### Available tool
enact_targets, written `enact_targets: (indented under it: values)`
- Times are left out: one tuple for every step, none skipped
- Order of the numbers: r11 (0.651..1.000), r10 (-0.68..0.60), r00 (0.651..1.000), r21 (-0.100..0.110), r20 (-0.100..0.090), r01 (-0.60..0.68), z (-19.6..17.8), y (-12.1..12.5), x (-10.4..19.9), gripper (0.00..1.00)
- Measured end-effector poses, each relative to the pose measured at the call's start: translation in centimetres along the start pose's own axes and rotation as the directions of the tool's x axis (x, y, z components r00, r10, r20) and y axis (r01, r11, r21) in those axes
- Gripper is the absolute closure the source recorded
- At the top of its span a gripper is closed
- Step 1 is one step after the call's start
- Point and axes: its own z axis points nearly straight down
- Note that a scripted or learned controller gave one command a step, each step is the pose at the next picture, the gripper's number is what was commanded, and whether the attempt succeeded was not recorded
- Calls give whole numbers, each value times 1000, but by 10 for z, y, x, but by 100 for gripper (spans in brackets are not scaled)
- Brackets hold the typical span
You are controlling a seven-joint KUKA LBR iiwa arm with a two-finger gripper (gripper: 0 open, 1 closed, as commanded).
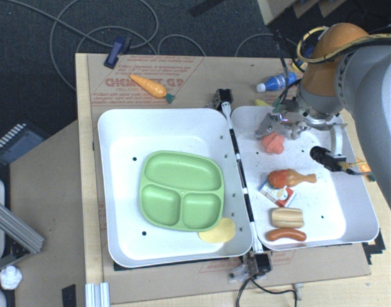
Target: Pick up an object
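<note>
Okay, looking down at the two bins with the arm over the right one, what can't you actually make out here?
- Tool, camera view: the wrist above covers it, so its grip is unreadable.
- Pink item: whether the tool touches it is hidden by the tool's own body.
- Blue bottle: partly behind the arm and cables.
- Packet: under the drumstick, print too small.
- Yellow piece: tucked under the green tray.
</note>
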Motion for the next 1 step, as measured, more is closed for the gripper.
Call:
enact_targets:
  values:
    - [1000, 0, 1000, 3, -2, 0, 0, -15, 27, 0]
